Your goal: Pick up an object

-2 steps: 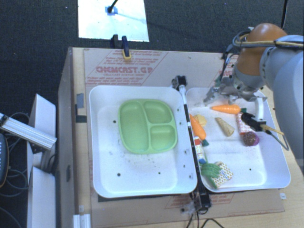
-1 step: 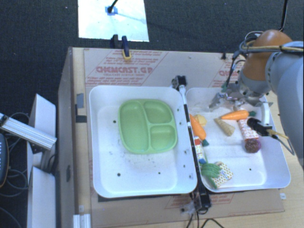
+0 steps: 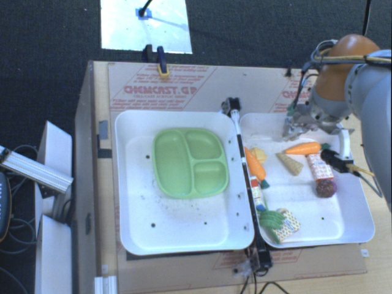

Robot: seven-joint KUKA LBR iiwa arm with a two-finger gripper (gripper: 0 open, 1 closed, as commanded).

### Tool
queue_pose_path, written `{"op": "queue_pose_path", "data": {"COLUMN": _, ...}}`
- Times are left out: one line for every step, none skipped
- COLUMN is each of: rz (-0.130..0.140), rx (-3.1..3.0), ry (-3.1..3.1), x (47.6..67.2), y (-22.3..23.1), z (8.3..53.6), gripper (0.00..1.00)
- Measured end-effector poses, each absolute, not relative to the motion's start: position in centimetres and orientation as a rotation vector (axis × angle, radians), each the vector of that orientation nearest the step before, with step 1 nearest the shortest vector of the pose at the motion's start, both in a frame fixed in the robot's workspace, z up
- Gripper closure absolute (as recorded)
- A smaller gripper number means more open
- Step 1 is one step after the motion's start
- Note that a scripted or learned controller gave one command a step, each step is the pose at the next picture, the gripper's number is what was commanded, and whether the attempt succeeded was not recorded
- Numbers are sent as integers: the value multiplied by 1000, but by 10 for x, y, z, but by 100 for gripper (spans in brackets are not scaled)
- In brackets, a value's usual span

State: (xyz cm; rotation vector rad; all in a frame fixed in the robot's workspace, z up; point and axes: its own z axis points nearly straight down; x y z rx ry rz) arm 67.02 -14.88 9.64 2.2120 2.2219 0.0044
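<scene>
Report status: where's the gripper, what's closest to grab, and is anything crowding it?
Gripper low over the right bin, far end; grip unclear. Nearest: carrot, lying flat just below it. Wedge and red cylinder crowd the carrot.

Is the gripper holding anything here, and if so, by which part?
Nothing visibly held: the gripper hangs above the right bin, near the toy carrot.

Left bin (image 3: 131,182): green three-compartment plastic tray (image 3: 189,162).
Right bin (image 3: 352,216): orange toy carrot (image 3: 303,148), gripper (image 3: 298,126) above.

"CHEMCAST GP" (red print, repeated) stands on the board (image 3: 184,81) under the bins.
</scene>
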Motion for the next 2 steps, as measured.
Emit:
{"op": "queue_pose_path", "data": {"rz": 4, "rx": 2212, "ry": 2222, "x": 670, "y": -149, "z": 96, "gripper": 0}}
{"op": "queue_pose_path", "data": {"rz": 1, "rx": 2217, "ry": 2221, "x": 669, "y": -180, "z": 85, "gripper": 0}}
